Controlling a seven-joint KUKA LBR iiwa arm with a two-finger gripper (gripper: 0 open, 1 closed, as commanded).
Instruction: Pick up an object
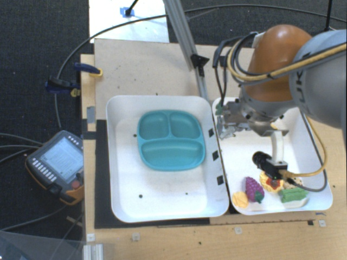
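My gripper (224, 127) hangs over the far left part of the right bin (238, 161), close to the wall between the two bins. The arm's orange band and grey wrist cover much of that bin's far end. Several small toy foods lie along the near edge of the right bin: a purple bunch of grapes (252, 189), a small orange piece (239, 200), a yellow and red piece (270, 183) and a green piece (293, 195). They sit well below the gripper in the view, apart from it. I see nothing held in the gripper.
The left bin (123, 188) holds a teal divided plate (171, 140) in its far half. A handheld control pendant (57, 164) and cables lie on the floor to the left of the bench. A grey pole (184, 31) slants across the back.
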